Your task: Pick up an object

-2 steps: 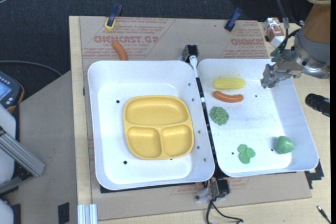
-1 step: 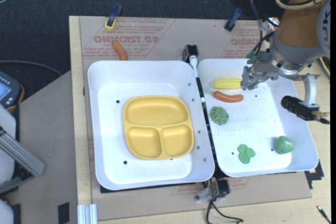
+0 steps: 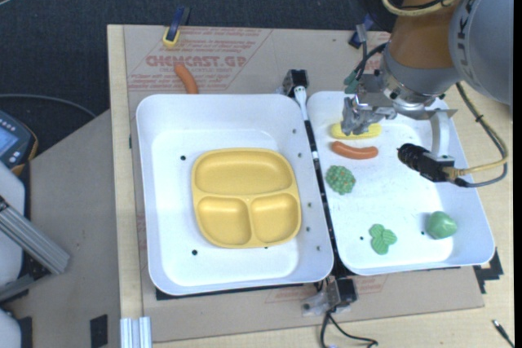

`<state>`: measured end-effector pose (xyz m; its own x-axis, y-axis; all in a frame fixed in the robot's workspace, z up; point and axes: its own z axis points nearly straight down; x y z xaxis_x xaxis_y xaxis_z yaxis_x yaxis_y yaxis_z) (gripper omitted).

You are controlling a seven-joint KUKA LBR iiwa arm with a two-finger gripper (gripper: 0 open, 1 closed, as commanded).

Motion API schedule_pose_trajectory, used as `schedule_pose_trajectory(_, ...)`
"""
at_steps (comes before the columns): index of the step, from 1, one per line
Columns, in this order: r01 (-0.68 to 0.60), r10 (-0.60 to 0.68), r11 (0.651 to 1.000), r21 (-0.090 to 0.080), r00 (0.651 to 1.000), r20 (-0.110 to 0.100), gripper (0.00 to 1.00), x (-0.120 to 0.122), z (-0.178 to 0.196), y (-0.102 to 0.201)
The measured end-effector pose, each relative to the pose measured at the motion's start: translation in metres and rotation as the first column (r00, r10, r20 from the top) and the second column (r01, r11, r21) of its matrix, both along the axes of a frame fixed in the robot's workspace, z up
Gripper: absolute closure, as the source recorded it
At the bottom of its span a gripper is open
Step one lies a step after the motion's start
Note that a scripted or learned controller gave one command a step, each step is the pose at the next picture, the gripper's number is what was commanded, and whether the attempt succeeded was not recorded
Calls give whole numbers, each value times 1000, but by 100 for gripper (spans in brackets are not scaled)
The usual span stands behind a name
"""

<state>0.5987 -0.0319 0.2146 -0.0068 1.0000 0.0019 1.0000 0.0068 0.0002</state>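
My gripper (image 3: 356, 122) hangs low over the back left of the right bin (image 3: 469, 244). It is directly above a flat yellow piece (image 3: 369, 129), which it partly hides. Just in front of that lies an orange sausage (image 3: 354, 149). A green broccoli floret (image 3: 340, 178) sits further forward near the bin's left wall. A small green leafy piece (image 3: 381, 238) and a round green pepper (image 3: 441, 225) lie near the front of the same bin.
The left bin (image 3: 163, 126) holds a yellow divided plate (image 3: 245, 197). Behind the bins, on the wooden board, lie another orange sausage (image 3: 187, 78) and a blue and yellow clamp (image 3: 174, 28). The grey arm (image 3: 481, 20) fills the space over the right bin's back right.
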Motion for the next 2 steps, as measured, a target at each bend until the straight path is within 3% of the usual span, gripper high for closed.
schedule_pose_trajectory(1, 0, 0, 1000, 0, 1000, 1, 100, -7, 11, 61)
schedule_pose_trajectory(2, 6, -6, 1000, -2, 1000, 1, 100, 1, 3, 65)
